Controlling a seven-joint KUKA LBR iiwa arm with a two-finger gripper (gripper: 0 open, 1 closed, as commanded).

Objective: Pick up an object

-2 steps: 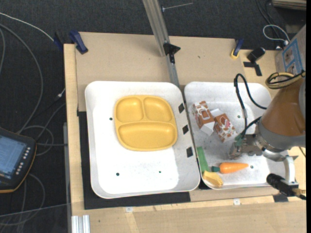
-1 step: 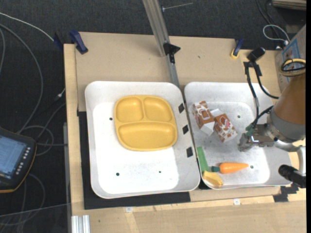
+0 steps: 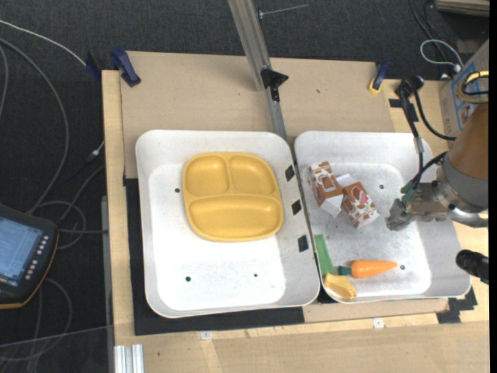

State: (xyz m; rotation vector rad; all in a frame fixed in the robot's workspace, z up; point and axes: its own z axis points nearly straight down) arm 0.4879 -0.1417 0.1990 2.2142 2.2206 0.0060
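Plywood surface (image 3: 233, 92) carries two shallow white bins side by side, seen from a fixed camera overhead. Nearest the lower edge, in the right bin (image 3: 388, 148), a toy carrot (image 3: 373, 269) lies on its side with its green top pointing toward the divider, a yellow scoop-like piece (image 3: 339, 287) just beside it in the bin's near left corner, and a green strip (image 3: 321, 252) along the inner wall. Farther back in the same bin sit two small red-and-white cartons (image 3: 342, 193), touching each other and tilted.

Just to the right of the cartons, the end effector (image 3: 397, 214) hangs low over the bin floor at the end of the grey arm (image 3: 466, 169), which enters from the right. It is near the cartons but apart from them, and nothing shows between its fingers; how far they are spread cannot be told from this angle.

The left bin (image 3: 155, 208) holds a yellow divided plate (image 3: 231, 196) with three compartments, lying flat toward the far half. Beyond the bins, a metal post (image 3: 248, 29) rises from the far edge of the surface, with blue clamps (image 3: 124, 65) at the far corners. A tablet-like device (image 3: 22, 252) rests on the dark floor at left.
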